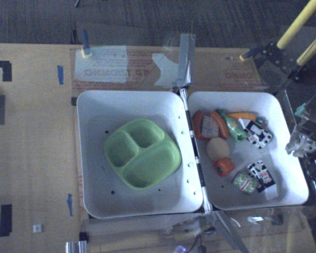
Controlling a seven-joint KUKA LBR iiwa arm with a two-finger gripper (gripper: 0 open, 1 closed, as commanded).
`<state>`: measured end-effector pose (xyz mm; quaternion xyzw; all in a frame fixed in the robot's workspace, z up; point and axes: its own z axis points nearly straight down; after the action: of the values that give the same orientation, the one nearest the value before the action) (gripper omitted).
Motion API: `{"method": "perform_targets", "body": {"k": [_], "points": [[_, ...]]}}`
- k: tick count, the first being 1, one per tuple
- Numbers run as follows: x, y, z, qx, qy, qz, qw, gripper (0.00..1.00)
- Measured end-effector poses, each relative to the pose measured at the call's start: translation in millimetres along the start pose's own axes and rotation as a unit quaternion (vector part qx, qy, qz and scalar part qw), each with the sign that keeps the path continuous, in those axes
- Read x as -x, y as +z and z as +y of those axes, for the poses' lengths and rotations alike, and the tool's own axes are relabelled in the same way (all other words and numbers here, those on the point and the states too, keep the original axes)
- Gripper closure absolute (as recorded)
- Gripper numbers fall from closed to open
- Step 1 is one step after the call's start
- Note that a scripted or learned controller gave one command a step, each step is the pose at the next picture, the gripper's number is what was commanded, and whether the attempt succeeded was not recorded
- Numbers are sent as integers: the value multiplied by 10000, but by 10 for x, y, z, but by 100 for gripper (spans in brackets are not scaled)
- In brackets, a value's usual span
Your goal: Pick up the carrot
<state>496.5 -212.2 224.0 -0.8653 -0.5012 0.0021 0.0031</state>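
Note:
The carrot (242,115) is a slim orange piece lying near the far side of the right bin (284,109), with a green part (234,128) against it. It rests among other toy foods, beside a cow-patterned carton (260,136). My gripper (301,144) shows as a blurred grey shape at the right bin's right rim, well to the right of the carrot and apart from it. Nothing can be seen between its tips.
The right bin also holds a red-orange piece (203,125), a sausage-like piece (219,123), a beige ball (218,148), a red tomato (224,166), a green-red packet (244,183) and a second cow-patterned carton (264,174). A green divided plate (142,153) lies in the left bin (89,115).

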Motion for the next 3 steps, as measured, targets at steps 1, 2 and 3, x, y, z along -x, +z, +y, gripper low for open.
{"method": "perform_targets", "body": {"k": [1,2,3], "points": [[70,-6,-171,-11,1996,-2,9799,100],[172,-71,-108,6,2078,-3,9782,100],[187,-146,-101,8,2056,-1,9786,100]]}}
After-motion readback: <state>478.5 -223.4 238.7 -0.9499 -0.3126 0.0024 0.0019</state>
